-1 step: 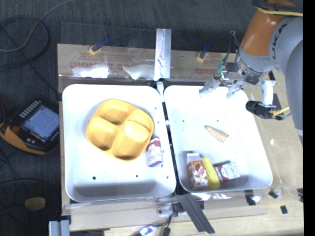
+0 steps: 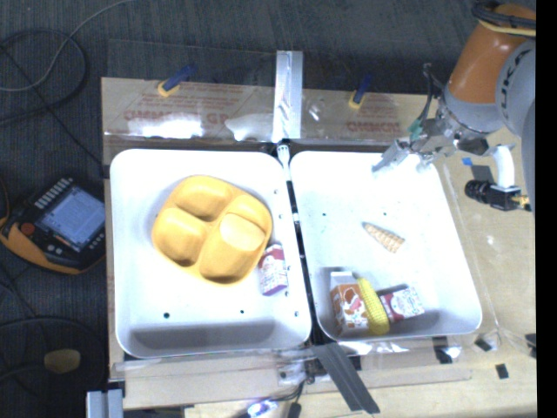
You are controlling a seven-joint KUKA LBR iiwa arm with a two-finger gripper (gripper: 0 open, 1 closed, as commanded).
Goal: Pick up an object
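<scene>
My gripper [image 2: 406, 158] hangs over the far right edge of the right bin [image 2: 452, 233], its fingers apart with nothing between them. In that bin a small tan ridged cone [image 2: 384, 236] lies near the middle. At the bin's front stand a red and white carton [image 2: 346, 308], a yellow corn cob [image 2: 373, 306] and a red and white packet [image 2: 403, 302], all pressed together. The left bin [image 2: 130, 320] holds a large yellow lumpy bread-like piece [image 2: 209, 226] with a small pink and white bottle [image 2: 273, 270] beside it on the right.
A raised rim [image 2: 294, 225] divides the two bins. A clear sheet with blue and yellow clips [image 2: 261, 103] lies behind the bins. An orange and grey handheld unit [image 2: 61, 225] rests on the floor at the left. The arm's orange band [image 2: 483, 59] is at the top right.
</scene>
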